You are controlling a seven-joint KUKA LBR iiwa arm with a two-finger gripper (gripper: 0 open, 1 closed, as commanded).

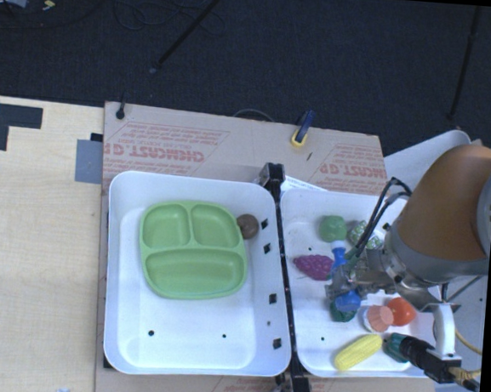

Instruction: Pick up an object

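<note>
My gripper is low in the right bin, among a cluster of toys. A blue object lies right under it, on a dark green piece; whether it sits between the fingers I cannot see. Purple grapes lie just left of the gripper. A green toy rests farther back. A pink-orange piece and an orange one lie to the right. Yellow corn lies near the front wall.
The left bin holds a green divided plate and a small brown ball by the divider. The arm's orange-banded wrist overhangs the right bin's right side. A yellow-blue clamp stands at the back edge.
</note>
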